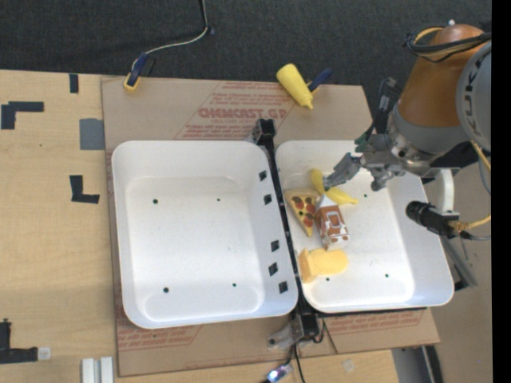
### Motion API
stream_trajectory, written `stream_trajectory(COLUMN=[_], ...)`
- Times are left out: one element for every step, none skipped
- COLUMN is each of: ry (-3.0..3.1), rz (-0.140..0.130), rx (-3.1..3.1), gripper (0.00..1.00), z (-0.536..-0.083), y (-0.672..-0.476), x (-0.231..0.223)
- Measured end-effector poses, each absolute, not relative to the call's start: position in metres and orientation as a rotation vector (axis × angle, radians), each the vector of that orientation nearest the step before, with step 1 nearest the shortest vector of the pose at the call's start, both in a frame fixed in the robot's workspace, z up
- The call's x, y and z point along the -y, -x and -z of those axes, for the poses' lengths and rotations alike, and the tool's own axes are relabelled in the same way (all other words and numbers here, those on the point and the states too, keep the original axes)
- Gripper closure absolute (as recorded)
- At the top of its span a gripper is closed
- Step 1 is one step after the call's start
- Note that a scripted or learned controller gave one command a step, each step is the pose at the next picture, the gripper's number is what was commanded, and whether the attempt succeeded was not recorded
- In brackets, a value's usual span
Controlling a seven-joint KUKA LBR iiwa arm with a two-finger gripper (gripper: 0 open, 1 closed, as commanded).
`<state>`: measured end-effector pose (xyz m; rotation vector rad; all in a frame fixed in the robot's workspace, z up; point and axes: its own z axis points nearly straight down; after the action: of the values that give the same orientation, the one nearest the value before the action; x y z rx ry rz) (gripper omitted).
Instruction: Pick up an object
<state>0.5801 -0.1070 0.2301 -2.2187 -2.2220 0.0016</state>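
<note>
My pincer (pixel 342 172) reaches in from three o'clock over the right bin (pixel 399 290), and I cannot tell from this angle whether it is released or clenched. Just at its tip, toward seven o'clock, lies a yellow banana (pixel 329 188). Below that sit a pizza slice (pixel 303 208), a small brown box (pixel 333 225) and a yellow block (pixel 323 263), clustered near the bin's left wall. The left bin (pixel 192 230) sits alongside on the table (pixel 48 214).

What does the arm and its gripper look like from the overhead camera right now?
The arm is grey, with a rounded orange band above the wrist and dark cables looping past it. The gripper is a dark grey metal assembly with two slim fingers.
</note>
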Motion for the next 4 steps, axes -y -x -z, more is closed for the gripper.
stream_trajectory(ry=[2.215, 2.217, 2.227, 2.223], rz=[-0.012, 0.004, 0.004, -0.003], rx=[2.214, 2.228, 2.229, 2.221], gripper=[0.00, 0.00, 1.00, 1.00], z=[-0.096, -0.085, -0.099, -0.118], y=[-0.568, -0.639, -0.639, -0.621], x=[0.119, 0.099, 0.103, 0.136])
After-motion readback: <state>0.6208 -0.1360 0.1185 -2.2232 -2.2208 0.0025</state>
